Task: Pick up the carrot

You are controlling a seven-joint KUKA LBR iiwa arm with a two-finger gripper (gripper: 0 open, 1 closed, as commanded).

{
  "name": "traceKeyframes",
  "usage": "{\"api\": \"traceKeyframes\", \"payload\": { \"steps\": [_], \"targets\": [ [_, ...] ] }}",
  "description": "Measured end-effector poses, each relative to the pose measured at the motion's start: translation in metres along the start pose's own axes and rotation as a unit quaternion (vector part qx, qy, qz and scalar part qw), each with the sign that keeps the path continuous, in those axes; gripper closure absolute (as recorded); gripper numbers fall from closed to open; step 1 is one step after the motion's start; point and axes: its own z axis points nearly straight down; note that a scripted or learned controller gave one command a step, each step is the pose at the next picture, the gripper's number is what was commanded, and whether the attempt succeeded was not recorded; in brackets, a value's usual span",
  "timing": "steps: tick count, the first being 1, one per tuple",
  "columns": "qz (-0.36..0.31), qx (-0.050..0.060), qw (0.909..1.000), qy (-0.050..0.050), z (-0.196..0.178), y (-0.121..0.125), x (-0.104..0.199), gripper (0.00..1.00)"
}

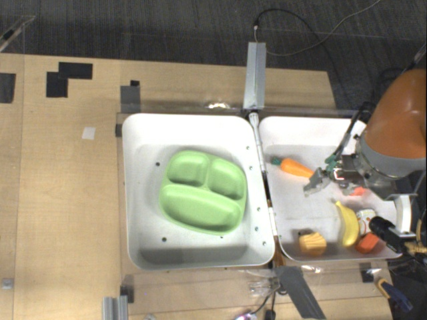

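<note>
Overhead, saw the gripper (319, 181) low in the right bin (293, 215), fingers spread apart with nothing between them. Found the carrot (294, 168) just beside those fingertips, up and to the picture's left of them, close yet apart, not touching. Lay flat on the bin floor, long axis running from its green tip at upper left to its blunt orange end at lower right, that blunt end pointing nearly at the gripper. Judged a short shift toward the upper left to be what the grasp called for, with the fingers closing across the narrow width.

Noted open white floor all round the carrot; the dividing wall between the bins stood beyond the carrot's far tip, near enough to check an overshoot. Spotted, below the gripper, a banana (346, 224), with a small yellow-orange block (312, 243) to its left and a red-orange piece (366, 244) to its right, all well apart from the carrot and off the line of approach. Left bin (143, 179), far past the wall, held a green divided plate (202, 191).
</note>
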Motion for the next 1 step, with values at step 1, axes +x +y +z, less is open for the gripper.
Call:
{"api": "traceKeyframes", "payload": {
  "steps": [1],
  "targets": [
    [-0.031, 0.000, 0.9995, 0.000, 0.0891, 0.0661, -0.0106, 0.00]
  ]
}}
